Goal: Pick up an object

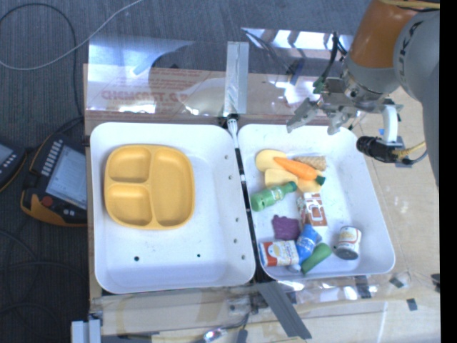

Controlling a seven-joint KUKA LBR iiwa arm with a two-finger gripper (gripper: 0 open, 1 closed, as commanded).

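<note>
Your right bin (371, 191) is crowded through its middle: the carrot (294, 167), green bottle (272, 196), purple piece (285, 227), can (347, 242) and packets sit close together. You have bare floor along its right side and upper right corner. In the left bin (143, 266), the yellow tray (150, 186) fills the upper half; the lower strip lies open.

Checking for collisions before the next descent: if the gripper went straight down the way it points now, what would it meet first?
Probably the far rim of the right bin, just short of the carrot; the gripper hangs there, though depth is unclear.
</note>
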